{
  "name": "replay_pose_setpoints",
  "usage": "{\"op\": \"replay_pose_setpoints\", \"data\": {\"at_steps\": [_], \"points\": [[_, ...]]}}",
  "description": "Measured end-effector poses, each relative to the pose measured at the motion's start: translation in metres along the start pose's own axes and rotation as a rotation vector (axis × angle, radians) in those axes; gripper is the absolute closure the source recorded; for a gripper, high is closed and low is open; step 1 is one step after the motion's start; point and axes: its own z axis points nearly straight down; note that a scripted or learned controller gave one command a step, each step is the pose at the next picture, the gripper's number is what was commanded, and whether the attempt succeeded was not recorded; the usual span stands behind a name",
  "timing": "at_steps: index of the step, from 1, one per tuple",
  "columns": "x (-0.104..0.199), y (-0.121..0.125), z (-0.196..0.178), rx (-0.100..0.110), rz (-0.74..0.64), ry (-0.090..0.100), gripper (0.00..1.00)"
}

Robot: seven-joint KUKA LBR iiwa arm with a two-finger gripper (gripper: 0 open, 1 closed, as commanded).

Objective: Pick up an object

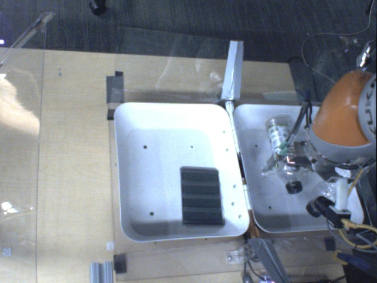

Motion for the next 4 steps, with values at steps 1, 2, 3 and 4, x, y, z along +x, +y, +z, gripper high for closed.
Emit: {"op": "replay_pose_setpoints", "data": {"at_steps": [1, 2, 3, 4], "points": [[-0.031, -0.001, 0.017, 0.002, -0.110, 0.000, 0.00], [-0.013, 0.007, 0.035, 0.003, -0.065, 0.001, 0.00], [0.011, 0.028, 0.001, 0.002, 0.052, 0.000, 0.00], [-0.040, 0.056, 0.096, -0.009, 0.038, -0.002, 0.00]]}}
